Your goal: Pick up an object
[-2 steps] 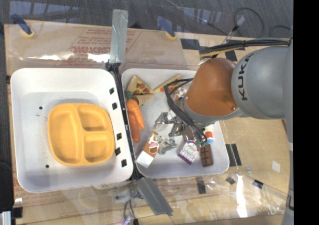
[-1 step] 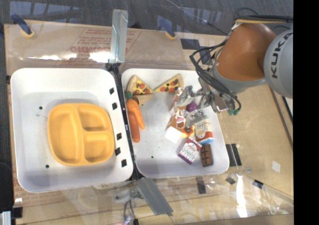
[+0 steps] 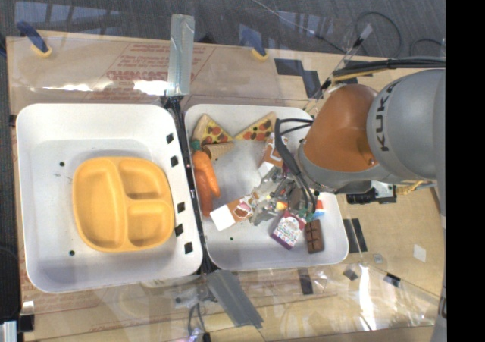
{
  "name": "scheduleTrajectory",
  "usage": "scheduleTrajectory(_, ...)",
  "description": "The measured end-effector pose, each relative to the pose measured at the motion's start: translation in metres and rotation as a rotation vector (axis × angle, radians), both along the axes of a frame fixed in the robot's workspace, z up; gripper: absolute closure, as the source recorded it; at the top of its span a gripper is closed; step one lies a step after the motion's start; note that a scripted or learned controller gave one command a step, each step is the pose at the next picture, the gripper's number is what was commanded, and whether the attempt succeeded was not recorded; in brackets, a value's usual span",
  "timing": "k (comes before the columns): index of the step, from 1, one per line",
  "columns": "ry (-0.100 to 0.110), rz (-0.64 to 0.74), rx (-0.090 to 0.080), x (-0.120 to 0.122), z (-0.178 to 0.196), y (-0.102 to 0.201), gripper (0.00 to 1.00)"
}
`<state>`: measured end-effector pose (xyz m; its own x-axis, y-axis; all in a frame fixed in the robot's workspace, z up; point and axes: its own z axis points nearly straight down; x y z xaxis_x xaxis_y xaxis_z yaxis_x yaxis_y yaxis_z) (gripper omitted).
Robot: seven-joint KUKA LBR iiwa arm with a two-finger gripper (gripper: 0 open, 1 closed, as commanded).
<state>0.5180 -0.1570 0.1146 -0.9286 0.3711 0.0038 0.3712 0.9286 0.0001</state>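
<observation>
The gripper (image 3: 271, 198) reaches down into the middle of the right bin (image 3: 227, 257), among a heap of small toy food pieces. Its metal fingers are lost in that clutter, and whether they are spread or closed, or have anything between them, I cannot tell.

Close around the gripper lie a purple packet (image 3: 286, 231) and a brown chocolate bar (image 3: 314, 237), both near the bin's front right corner, the bar just beside the packet. A small white square piece (image 3: 222, 217) sits to the left of the gripper, with some bare bin floor in front of it. Farther left, a carrot (image 3: 204, 178) lies along the bin's left wall, nearly touching it. Two pizza slices (image 3: 211, 133) (image 3: 258, 129) rest against the back wall, one toward the left corner, the other near the middle.

The open floor in this bin is a strip along the front edge and a patch between the carrot and the gripper. The arm (image 3: 379, 136) covers the right side of the bin.

The left bin (image 3: 38, 257) holds a yellow divided tray (image 3: 121, 202), roughly centred, with bare white floor on every side of it. The two bins touch along their shared edge.
</observation>
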Motion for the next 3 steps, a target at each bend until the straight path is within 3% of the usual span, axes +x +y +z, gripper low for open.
scheduleTrajectory(1, -0.015, -0.048, -0.005, 0.048, 0.119, -0.031, 1.00)
scheduleTrajectory(2, -0.003, 0.020, -0.002, -0.029, 0.101, -0.053, 1.00)
scheduleTrajectory(3, 0.001, -0.395, -0.001, -0.035, 0.052, -0.053, 1.00)
